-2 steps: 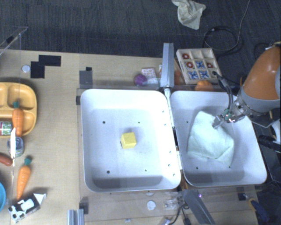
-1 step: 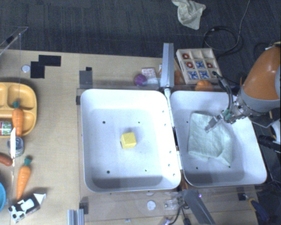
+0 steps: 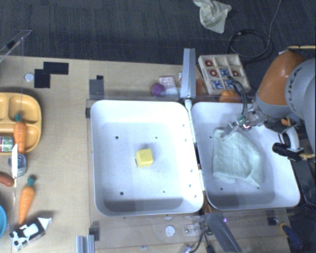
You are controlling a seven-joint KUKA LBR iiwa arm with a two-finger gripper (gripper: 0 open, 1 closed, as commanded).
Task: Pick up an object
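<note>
A small yellow block (image 3: 144, 157) lies near the middle of the left bin (image 3: 108, 197). A pale, crumpled cloth (image 3: 238, 160) is spread in the right bin (image 3: 281, 197). My gripper (image 3: 228, 131) reaches in from the right, low over the cloth's upper left corner and close to or touching it. The grey arm with its orange band (image 3: 275, 84) hangs over the right bin's far right corner.
Behind the bins sit a purple ball (image 3: 158, 89) and a tic-tac-toe board (image 3: 220, 73). At the left are a yellow tray (image 3: 19, 121), toy carrots (image 3: 25, 197) and a toy cow (image 3: 28, 232). A rag (image 3: 213, 15) and a cable (image 3: 249, 42) lie on the floor.
</note>
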